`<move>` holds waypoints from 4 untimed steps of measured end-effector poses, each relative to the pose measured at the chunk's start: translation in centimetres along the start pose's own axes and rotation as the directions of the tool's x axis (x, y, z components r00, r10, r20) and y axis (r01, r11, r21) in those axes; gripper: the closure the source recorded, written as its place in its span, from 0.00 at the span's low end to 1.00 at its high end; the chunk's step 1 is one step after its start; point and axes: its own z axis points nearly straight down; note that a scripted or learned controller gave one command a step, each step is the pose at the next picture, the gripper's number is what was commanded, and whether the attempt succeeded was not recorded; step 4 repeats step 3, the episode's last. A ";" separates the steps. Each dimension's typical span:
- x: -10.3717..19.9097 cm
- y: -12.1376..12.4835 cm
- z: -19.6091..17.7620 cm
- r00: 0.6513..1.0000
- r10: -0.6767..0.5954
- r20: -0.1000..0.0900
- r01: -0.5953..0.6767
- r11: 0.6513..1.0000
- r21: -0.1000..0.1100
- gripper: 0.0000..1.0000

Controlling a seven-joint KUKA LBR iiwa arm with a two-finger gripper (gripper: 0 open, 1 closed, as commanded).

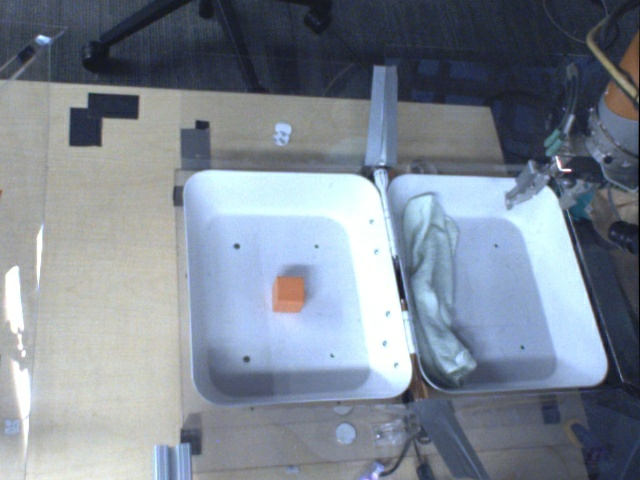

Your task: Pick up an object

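Observation:
A small orange cube rests near the middle of the left white bin. A crumpled pale grey-green cloth lies along the left side of the right white bin, stretching from its back to its front. My gripper hangs at the back right corner of the right bin, above its rim, well away from both the cloth and the cube. Nothing shows between its fingers.
A metal divider post stands behind the seam between the two bins. The arm's orange band and grey wrist sit at the right edge. Black tape marks lie on the wooden bench at back left.

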 end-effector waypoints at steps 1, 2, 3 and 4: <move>-3.6 1.9 15.4 0.999 -0.049 0.000 0.049 0.999 0.000 0.00; -3.5 2.1 14.4 0.999 -0.054 0.001 0.054 0.999 -0.003 1.00; -3.6 5.9 4.2 1.000 0.014 0.002 -0.014 1.000 -0.005 1.00; -3.6 5.9 4.2 1.000 0.014 0.002 -0.014 1.000 -0.005 1.00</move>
